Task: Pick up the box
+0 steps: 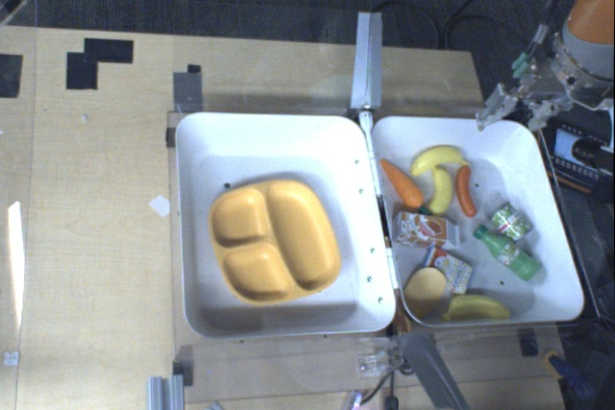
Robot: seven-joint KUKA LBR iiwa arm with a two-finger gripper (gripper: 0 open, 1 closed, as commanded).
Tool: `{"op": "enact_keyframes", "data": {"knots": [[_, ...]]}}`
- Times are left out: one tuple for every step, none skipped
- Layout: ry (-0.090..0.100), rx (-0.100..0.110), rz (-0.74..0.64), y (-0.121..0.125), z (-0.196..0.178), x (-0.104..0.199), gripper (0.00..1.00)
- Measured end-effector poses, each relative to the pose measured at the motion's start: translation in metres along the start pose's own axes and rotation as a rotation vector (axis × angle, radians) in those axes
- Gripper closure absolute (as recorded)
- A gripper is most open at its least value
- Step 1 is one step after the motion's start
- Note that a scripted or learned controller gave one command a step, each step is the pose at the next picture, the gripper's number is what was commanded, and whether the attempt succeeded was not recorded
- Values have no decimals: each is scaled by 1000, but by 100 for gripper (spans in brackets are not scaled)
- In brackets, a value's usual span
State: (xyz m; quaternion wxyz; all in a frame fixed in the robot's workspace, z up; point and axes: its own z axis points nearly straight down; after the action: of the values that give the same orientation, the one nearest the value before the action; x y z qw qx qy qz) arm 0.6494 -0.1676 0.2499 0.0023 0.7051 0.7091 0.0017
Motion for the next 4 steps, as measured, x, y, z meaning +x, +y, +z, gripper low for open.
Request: {"op": "enact_keyframes", "data": {"knots": [[1, 2, 77, -38, 134, 35, 0], [1, 1, -26, -69, 122, 48, 0], [1, -6, -27, -67, 110, 49, 100], [1, -6, -27, -67, 110, 49, 0]]}}
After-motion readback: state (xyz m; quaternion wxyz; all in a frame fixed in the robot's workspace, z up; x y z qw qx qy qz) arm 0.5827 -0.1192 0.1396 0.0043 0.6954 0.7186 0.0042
